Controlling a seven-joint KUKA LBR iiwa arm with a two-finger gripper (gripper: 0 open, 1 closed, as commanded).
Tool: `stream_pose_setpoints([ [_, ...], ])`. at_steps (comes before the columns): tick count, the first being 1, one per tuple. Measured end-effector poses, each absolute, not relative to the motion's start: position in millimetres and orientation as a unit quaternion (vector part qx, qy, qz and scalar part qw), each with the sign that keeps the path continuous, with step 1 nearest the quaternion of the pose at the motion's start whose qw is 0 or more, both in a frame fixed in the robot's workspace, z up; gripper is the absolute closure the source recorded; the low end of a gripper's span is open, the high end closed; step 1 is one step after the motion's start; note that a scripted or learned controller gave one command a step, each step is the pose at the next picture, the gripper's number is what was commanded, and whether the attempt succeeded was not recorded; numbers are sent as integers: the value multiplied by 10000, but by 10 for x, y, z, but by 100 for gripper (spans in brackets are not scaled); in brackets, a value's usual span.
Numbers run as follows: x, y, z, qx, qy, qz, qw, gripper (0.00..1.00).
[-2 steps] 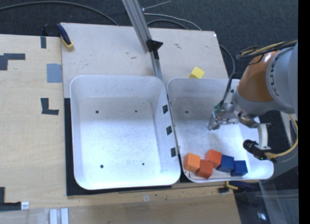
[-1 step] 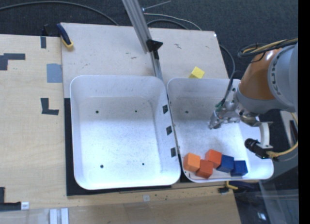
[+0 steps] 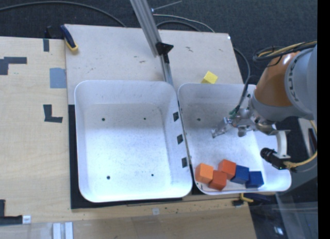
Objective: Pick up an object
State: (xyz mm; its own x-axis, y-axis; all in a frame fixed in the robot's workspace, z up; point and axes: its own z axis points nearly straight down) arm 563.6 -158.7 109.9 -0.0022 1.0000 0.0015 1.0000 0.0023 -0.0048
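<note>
**Gripper hanging over the right bin, blocks piled at the near end**

So here's the scene from the overhead camera; two shallow white bins sit side by side on the bench, the left bin [image 3: 85, 145] and the right bin [image 3: 206, 106], their inner walls touching down the middle. The arm [image 3: 286, 85] comes in from the right, grey with its orange band, and the gripper [image 3: 220, 129] sits over the middle of the right bin, pointing toward the left; honestly I can't tell how its tips are set, the thing is too small and blurry at that angle, and nothing shows between them.

The stuff to grab is all bunched at the near end of the right bin; an orange block [image 3: 205, 172], a darker orange-red block [image 3: 218, 180] touching it, another orange-red block [image 3: 227, 167] just behind, then two blue blocks [image 3: 246, 176] pressed together on the right side of the pile. The gripper is above that pile in the picture and clearly apart from it.

Other bits; a small yellow block [image 3: 209, 77] lies on the bench just past the far rim of the right bin; a yellow-and-blue clamp [image 3: 69, 38] sits at the far left corner of the board; a metal rail [image 3: 147, 18] slants down from the top to the gap between the bins; black cables [image 3: 77, 6] trail over the dark floor behind.
</note>
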Motion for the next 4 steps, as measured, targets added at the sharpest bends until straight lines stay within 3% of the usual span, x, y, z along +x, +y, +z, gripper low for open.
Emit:
stream_pose_setpoints([
  [1,5443,-1039,1153,-7053,-7089,4,23,0],
  [2,6061,-1225,905,-7059,-7083,2,-7,0],
  [3,6043,-1219,1014,-7059,-7083,15,4,100],
  [4,6042,-1220,1010,-7058,-7084,20,5,0],
])
